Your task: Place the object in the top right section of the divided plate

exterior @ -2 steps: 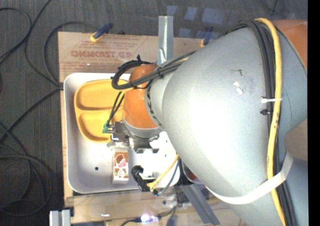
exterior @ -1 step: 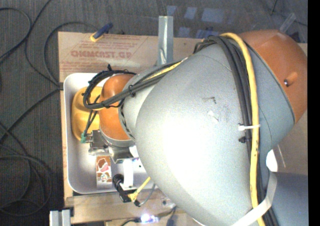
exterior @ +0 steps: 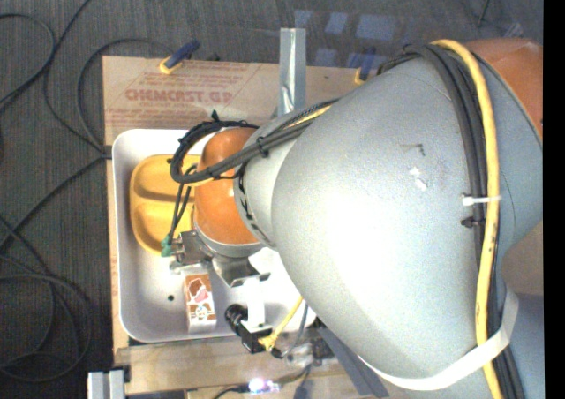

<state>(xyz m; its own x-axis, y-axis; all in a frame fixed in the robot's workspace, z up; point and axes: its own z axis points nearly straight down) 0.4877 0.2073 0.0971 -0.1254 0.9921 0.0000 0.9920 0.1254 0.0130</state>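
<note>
We see the grey arm (exterior: 388, 212) covering most of the bench, its orange band (exterior: 225, 190) above the left white bin (exterior: 124, 238). A yellow divided plate (exterior: 154, 203) lies in that bin, partly hidden. A small printed object (exterior: 200, 300) lies beneath the wrist. Whether the tool holds it we cannot tell.

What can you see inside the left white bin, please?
Inside the left white bin lie a yellow divided plate and a small printed packet. The grey arm and its orange band cover the plate's right part and the bin's right side.
</note>
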